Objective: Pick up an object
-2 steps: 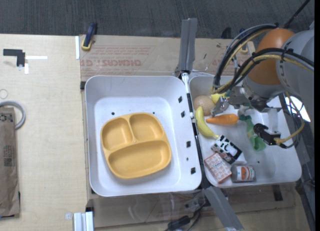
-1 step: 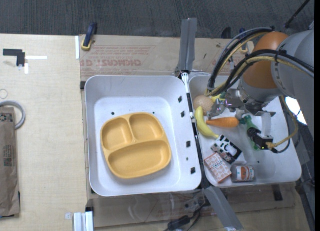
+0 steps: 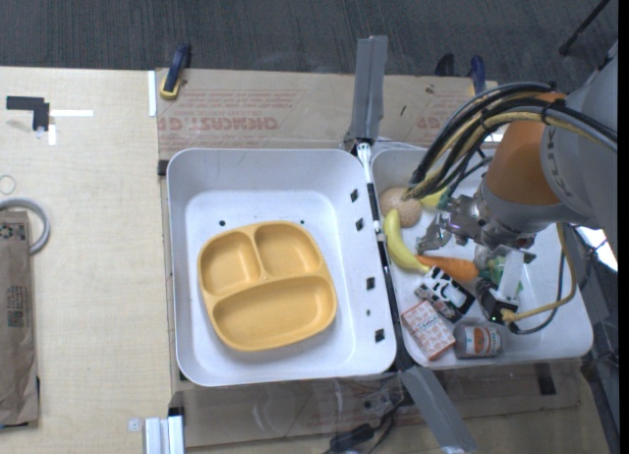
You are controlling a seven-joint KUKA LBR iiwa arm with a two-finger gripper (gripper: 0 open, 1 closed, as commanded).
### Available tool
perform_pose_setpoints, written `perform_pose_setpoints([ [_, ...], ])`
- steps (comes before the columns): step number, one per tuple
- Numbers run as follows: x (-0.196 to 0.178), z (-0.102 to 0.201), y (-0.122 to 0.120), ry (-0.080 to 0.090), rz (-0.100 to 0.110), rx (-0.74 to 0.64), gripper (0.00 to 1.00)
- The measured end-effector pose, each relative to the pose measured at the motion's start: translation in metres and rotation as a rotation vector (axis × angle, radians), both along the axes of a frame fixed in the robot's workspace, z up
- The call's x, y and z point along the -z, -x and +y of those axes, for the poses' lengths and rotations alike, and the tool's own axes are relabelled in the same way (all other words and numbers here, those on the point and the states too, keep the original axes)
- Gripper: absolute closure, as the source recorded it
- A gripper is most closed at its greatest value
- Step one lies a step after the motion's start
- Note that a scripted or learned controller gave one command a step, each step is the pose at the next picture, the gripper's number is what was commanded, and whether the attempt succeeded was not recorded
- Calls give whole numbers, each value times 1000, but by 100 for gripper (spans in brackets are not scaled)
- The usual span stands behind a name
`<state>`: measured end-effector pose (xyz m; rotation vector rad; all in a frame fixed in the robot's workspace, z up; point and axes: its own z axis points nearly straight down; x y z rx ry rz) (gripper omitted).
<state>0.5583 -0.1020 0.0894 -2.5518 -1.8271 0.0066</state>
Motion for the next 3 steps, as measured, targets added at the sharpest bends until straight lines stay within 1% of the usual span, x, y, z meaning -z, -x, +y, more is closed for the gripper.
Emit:
perform_pose_setpoints([
  [1, -100, 46, 56, 0, 0, -143, 0],
  [2, -100, 27, 81, 0, 1, -166, 0],
  [3, 0, 6, 42, 0, -1, -47, 0],
])
